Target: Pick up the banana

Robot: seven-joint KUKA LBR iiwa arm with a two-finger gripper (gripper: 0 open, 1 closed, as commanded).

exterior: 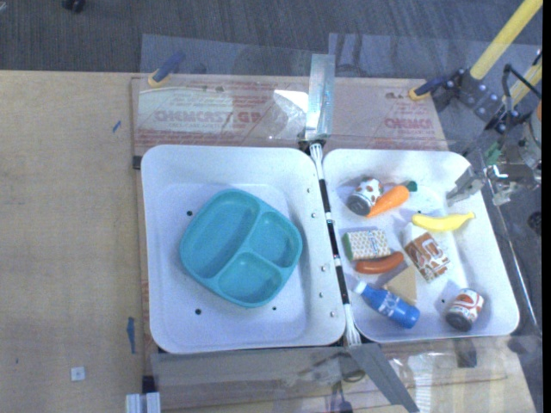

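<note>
I see the banana [442,222] in the right bin [508,317], near its right wall and toward the far corner, lying flat with its long axis roughly parallel to the far wall. My gripper [465,186] hangs just above and to the far side of it, near the bin's far right corner, not touching the fruit. Its fingers [456,192] look spread, with nothing between them, though they are small and blurred.

For a good grasp I would bring the gripper down over the banana's middle and turn the wrist so the fingers close across its narrow width, not along its length. The right wall is close, so I judge the outer finger needs room there. The box [428,256] lies just beside the banana on the near side, and I would keep the near finger from catching on it.

Counting outward in the right bin: one banana, one carrot [389,199], two cans [364,196] [464,308], one box, one sponge-like block [368,244], one sausage [379,264], one wedge [401,284] and one blue bottle [389,306]. The left bin [164,256] holds one teal tray [240,246] with three compartments, set in its middle.
</note>
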